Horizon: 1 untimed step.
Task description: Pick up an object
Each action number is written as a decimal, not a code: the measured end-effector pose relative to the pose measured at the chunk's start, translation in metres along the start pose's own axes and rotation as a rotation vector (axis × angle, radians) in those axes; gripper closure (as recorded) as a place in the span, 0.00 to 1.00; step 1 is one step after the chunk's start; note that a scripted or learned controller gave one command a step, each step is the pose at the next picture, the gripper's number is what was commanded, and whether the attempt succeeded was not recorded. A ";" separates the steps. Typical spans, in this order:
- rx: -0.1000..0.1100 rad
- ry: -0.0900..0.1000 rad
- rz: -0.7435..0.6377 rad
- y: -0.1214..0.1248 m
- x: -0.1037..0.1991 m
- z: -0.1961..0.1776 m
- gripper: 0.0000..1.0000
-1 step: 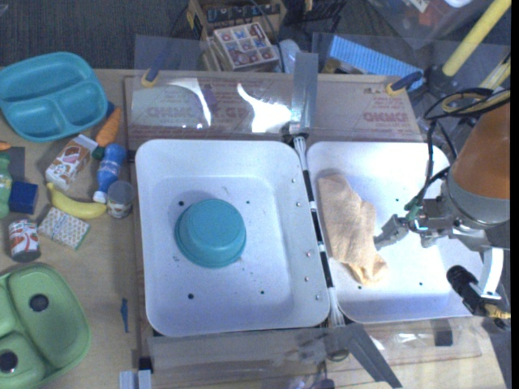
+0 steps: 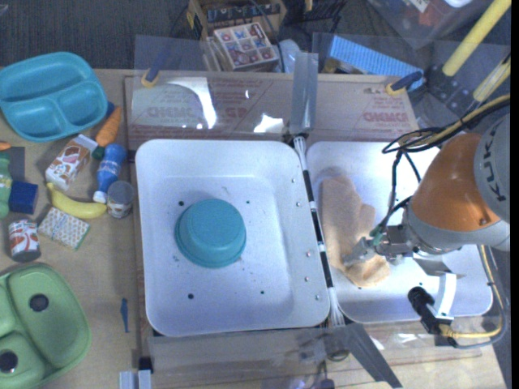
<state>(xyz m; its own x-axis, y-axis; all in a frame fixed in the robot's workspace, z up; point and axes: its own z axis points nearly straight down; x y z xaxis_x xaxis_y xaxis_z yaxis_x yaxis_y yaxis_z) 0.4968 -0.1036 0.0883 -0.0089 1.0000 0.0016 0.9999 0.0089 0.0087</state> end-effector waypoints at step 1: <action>-0.005 0.000 0.006 0.002 -0.003 -0.008 1.00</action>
<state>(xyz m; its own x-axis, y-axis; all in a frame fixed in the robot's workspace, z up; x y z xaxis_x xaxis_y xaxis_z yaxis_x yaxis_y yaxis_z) 0.4988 -0.1063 0.0967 -0.0028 1.0000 0.0022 0.9999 0.0028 0.0136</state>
